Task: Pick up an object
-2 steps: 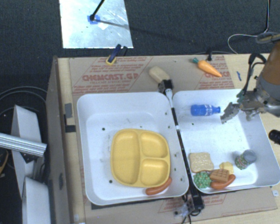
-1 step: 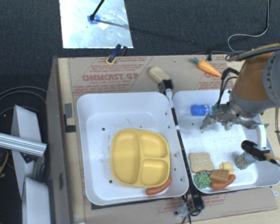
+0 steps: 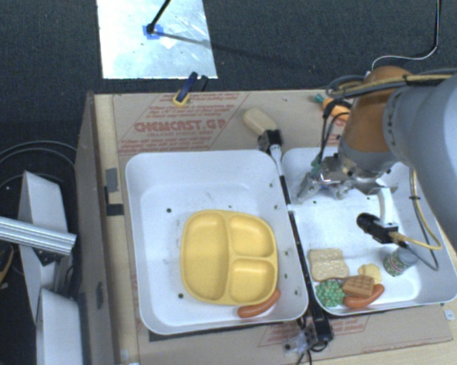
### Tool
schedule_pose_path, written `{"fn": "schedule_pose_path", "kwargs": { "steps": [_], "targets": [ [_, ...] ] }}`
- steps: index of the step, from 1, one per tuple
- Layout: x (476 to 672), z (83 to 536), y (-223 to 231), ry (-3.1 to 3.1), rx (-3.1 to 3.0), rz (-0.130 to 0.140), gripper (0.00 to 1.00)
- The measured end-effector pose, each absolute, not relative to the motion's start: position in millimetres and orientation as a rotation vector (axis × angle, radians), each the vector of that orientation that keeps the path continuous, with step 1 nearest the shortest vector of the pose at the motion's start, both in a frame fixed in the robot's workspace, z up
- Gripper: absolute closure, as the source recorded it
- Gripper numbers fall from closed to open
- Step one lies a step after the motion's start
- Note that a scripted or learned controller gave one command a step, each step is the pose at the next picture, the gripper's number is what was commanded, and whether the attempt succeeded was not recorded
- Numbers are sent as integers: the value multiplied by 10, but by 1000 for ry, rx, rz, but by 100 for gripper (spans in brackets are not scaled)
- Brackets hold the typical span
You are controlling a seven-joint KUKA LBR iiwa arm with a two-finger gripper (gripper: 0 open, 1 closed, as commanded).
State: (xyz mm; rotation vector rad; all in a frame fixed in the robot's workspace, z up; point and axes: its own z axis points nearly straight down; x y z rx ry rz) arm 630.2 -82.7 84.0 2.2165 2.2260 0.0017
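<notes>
Your grey arm [image 3: 410, 120] reaches over the right bin [image 3: 443, 280]; its gripper [image 3: 321, 186] hangs near the divider, fingers spread, holding nothing. The left bin [image 3: 150, 221] holds a yellow compartment tray [image 3: 227, 257] and sausage [image 3: 259, 307]. Toy foods [image 3: 344, 277] cluster in the right bin's near corner.

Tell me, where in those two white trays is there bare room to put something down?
Left white bin: bare floor behind and left of the yellow divided plate. Right white bin: a bare middle patch between the gripper and the toy food cluster, which crowds its front edge.
</notes>
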Motion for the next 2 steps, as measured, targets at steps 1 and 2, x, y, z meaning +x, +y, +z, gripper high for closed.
{"fn": "schedule_pose_path", "kwargs": {
  "steps": [1,2],
  "targets": [
    [6579,794,-1035,2254,2265,-48,0],
    [6579,794,-1038,2253,2265,-48,0]
  ]
}}
